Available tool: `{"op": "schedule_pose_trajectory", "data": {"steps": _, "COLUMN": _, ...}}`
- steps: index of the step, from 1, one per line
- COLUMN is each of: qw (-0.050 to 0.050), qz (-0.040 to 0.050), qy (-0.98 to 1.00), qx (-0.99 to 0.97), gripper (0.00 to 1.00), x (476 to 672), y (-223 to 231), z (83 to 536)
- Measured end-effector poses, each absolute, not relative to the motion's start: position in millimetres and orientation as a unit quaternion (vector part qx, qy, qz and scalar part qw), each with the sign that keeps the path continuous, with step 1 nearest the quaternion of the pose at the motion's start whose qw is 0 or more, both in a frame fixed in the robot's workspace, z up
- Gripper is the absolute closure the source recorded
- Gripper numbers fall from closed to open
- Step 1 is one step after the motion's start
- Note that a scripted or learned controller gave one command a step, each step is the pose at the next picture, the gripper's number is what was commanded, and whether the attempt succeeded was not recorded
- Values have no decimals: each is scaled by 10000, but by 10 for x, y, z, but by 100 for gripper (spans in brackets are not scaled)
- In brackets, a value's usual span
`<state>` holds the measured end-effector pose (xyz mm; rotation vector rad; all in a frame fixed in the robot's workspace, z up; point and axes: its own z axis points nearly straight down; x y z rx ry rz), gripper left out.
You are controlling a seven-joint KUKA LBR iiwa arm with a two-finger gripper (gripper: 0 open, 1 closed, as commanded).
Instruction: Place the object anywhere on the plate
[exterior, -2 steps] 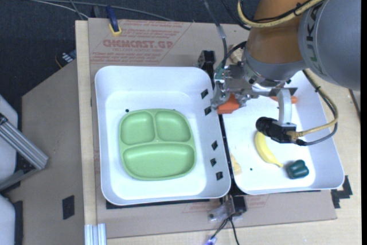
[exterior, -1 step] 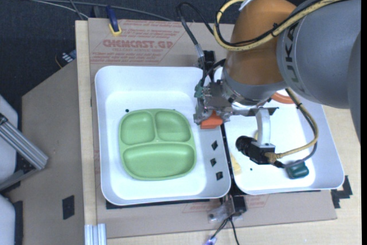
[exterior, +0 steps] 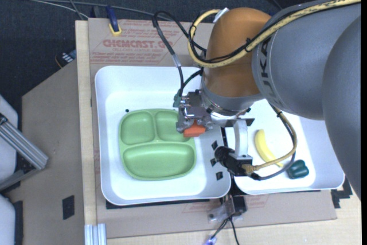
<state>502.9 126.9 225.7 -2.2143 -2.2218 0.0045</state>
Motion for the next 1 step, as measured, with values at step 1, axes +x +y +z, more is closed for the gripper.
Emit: {"op": "schedule_pose_trajectory", "data": {"steps": 1, "qw": 17, "qz": 11, "qy": -7072, "qx": -7070, "gripper": 0, "x": 5036, "y": 1251, "z": 2261}}
